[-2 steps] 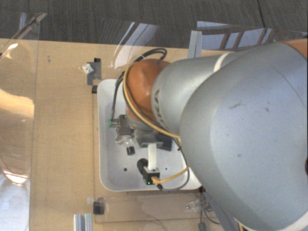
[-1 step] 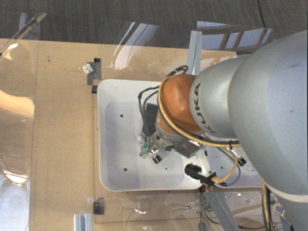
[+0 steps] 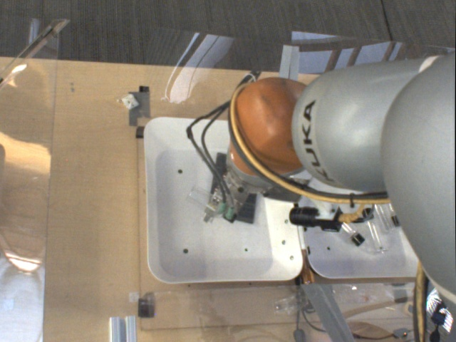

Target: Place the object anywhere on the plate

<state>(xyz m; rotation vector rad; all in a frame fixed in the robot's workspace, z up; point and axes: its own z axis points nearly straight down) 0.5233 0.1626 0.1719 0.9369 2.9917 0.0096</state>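
The arm (image 3: 356, 127) reaches low over the left bin (image 3: 171, 248), likely hunting the object; whether its claw (image 3: 222, 206) is spread, I cannot tell.

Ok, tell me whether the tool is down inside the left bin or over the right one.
Over the left bin: the tool hangs above its floor near the middle, the arm reaching across the right bin.

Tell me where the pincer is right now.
The pincer hangs low over the left bin, near its middle, just below the arm's orange band.
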